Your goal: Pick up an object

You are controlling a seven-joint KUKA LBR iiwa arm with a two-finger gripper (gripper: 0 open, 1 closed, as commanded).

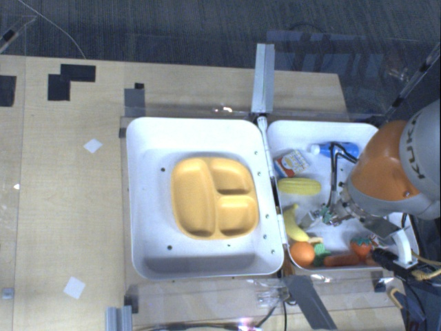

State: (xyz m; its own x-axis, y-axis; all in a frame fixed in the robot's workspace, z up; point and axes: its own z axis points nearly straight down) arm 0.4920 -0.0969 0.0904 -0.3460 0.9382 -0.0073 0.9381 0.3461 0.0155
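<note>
Two shallow white bins are set side by side on the wooden bench. In the left bin point(145, 185) a yellow compartment tray point(212, 196) lies flat near the middle, its single long compartment toward the left and two smaller ones toward the right. The right bin point(303, 131) is crowded with toy food: a corn cob point(299, 186) with its long axis running left to right, a banana point(293, 225) angled from upper left to lower right beneath it, an orange point(301, 253) at the front edge, a carrot point(341, 258) lying roughly left to right, and a blue bottle point(339, 149) at the back. The gripper point(329, 216) is lowered into this bin, just right of the banana. Whether its fingers are closed or spread cannot be told.
</note>
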